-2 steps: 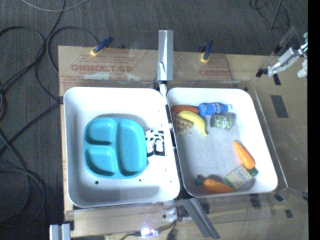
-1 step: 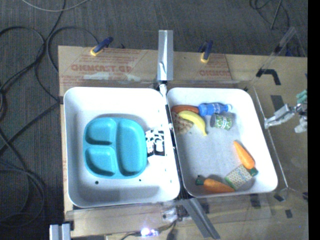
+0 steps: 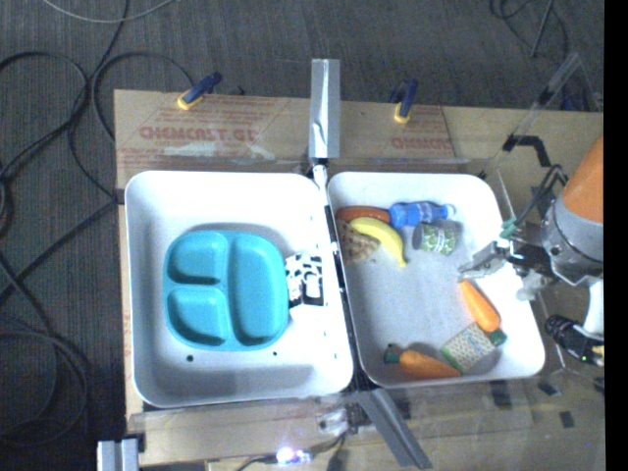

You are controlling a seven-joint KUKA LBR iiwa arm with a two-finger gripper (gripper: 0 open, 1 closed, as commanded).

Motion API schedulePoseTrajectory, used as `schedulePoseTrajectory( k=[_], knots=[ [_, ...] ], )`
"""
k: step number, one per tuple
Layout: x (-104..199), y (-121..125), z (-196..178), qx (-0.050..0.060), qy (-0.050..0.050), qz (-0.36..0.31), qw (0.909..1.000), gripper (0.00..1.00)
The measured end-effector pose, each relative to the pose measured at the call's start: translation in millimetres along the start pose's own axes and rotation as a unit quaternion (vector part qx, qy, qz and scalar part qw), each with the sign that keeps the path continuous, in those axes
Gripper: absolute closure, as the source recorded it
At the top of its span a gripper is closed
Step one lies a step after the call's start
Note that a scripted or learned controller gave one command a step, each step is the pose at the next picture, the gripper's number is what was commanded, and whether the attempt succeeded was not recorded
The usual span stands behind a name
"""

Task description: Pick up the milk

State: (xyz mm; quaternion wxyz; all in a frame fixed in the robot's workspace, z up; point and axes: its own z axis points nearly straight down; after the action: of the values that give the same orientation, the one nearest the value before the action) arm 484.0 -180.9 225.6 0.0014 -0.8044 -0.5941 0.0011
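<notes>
Two white bins sit side by side on the table (image 3: 147,130), which is covered in brown board with two blue-and-yellow clamps at its far edge, the left clamp (image 3: 199,90) and the right clamp (image 3: 403,102). The left bin (image 3: 147,361) holds one blue plate (image 3: 228,287) with three compartments, lying flat near the middle. Just beside the plate's right edge, close against the wall next to the other bin, lies one small black-and-white carton, the milk (image 3: 305,278). A metal post (image 3: 324,116) stands at the far end of the seam between the bins. The right bin (image 3: 491,199) is busier. Along its far side I count one reddish sausage-like piece (image 3: 361,214), one banana (image 3: 383,237) lying over a brownish item too blurred to name, one blue bottle (image 3: 419,213) on its side, and one dark jar (image 3: 438,237) just beside the bottle. Toward the near side there are two carrots, one (image 3: 480,305) at the right and one (image 3: 424,363) by the near wall, with one flat green-patterned packet (image 3: 471,346) between them. The arm (image 3: 581,214) comes in from the right at the right bin's outer rim, its orange band at the edge of view. The gripper (image 3: 488,258) pokes in over the right bin, just above the right-hand carrot and well apart from the milk. Whether its fingers are apart or together, I cannot tell.
</notes>
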Motion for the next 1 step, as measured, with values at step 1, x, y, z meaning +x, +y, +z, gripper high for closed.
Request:
schedulePoseTrajectory(
  k=[1],
  knots=[
    [76.8, -18.0, 109.4, 0.001, 0.001, -0.102, 0.9948, 0.00]
  ],
)
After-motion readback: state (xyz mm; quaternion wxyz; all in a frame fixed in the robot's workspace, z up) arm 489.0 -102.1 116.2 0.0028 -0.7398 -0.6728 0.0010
